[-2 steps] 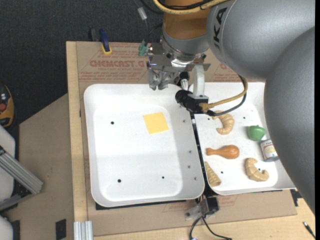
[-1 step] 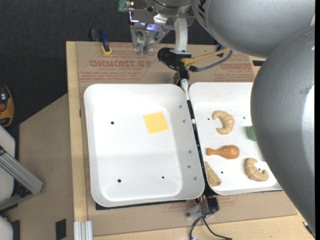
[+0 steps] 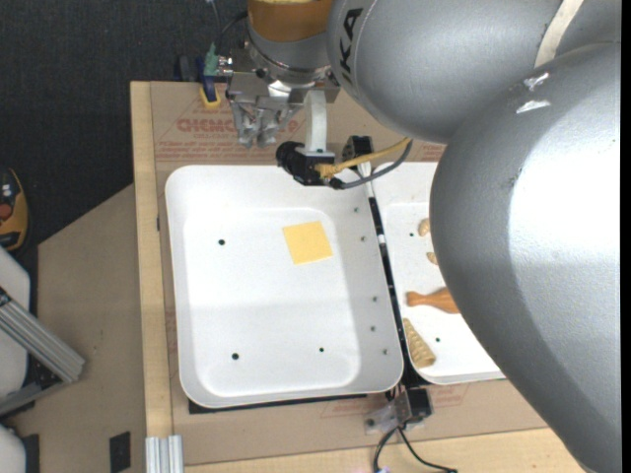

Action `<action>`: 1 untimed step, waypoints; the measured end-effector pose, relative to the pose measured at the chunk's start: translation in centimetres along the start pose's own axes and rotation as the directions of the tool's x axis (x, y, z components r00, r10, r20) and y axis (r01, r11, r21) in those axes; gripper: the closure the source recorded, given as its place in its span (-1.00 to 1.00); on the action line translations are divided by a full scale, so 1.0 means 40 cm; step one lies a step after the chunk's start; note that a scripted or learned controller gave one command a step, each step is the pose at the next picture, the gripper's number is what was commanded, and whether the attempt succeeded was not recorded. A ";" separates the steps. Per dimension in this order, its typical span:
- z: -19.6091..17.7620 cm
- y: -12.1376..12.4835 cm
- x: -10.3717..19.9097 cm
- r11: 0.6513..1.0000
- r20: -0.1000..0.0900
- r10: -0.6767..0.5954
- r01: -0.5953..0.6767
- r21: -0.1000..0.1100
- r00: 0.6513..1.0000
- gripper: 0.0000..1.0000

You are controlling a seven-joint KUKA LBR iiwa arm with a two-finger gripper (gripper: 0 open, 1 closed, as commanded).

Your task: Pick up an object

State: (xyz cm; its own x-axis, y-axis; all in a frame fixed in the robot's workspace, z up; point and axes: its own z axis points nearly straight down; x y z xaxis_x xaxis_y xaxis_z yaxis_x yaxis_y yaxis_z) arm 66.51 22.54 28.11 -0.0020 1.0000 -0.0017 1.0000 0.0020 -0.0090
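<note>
Grey arm point(image 3: 513, 166) looming nearest, gripper point(image 3: 258, 126) above left bin's point(image 3: 187, 264) far rim, fingers seemingly together, holding nothing. Yellow square point(image 3: 308, 241) (likeliest target) flat mid-bin. Approach step; next: open, move over, descend.

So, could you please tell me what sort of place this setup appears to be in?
Probably a robotics lab or test cell: a large grey arm with an orange band reaches over two shallow white plastic bins on a brown board, with loose cabling and aluminium framing nearby.

Two white bins point(image 3: 197, 294) side by side on a cardboard-topped bench point(image 3: 153, 166)
</note>
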 end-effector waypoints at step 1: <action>0.005 -0.096 -0.003 1.000 -0.001 0.002 -0.002 -0.004 1.000 1.00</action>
State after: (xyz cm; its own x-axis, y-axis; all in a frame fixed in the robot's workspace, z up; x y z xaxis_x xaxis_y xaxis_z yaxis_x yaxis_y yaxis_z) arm 62.67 22.41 27.96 -0.0003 1.0000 -0.0013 1.0000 0.0003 -0.0053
